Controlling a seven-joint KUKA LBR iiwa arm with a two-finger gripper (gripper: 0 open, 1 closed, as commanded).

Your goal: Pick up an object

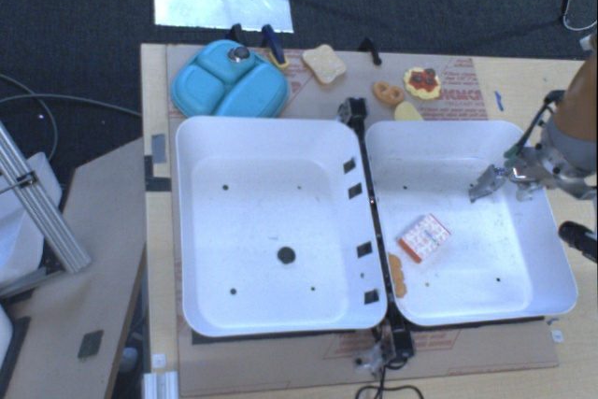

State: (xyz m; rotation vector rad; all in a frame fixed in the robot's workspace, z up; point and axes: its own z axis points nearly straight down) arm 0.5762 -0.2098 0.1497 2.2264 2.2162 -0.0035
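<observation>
Approach step: the grey gripper (488, 185), jaws seemingly spread and gripping nothing, must descend toward seven o'clock onto the small red-and-white carton (424, 238).

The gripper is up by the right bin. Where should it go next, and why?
Probably down and toward the view's left, to the small red-and-white box. The gripper hangs over the right bin with nothing between its fingers, and that box lies flat and apart from the bin's walls, so it looks easiest to grab.
</observation>
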